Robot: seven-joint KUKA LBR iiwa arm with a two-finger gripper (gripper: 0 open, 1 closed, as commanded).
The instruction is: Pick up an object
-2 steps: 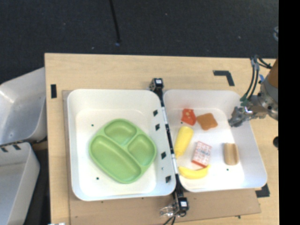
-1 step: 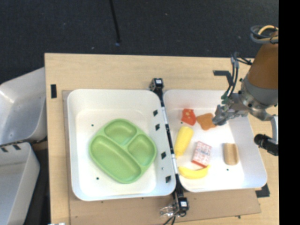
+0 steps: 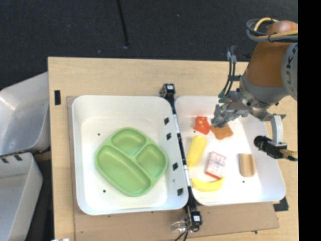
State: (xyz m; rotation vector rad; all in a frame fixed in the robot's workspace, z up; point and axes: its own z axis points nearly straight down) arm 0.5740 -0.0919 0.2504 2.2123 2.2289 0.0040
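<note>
In the right bin (image 3: 266, 187) lie several small items: a red block (image 3: 201, 125), an orange wedge (image 3: 223, 132), a yellow cylinder (image 3: 196, 150), a pink and white box (image 3: 215, 164), a banana (image 3: 206, 185) and a tan roll (image 3: 246, 164). My gripper (image 3: 220, 118) hangs low over the back of this bin, directly above the orange wedge and just right of the red block. Its tip overlaps the wedge's upper edge, and whether it touches the wedge is unclear.
The left bin (image 3: 85, 195) holds a green divided plate (image 3: 131, 160). A black-clipped divider (image 3: 176, 139) runs between the bins. The arm's grey and orange body (image 3: 268, 69) looms over the right bin's back right corner.
</note>
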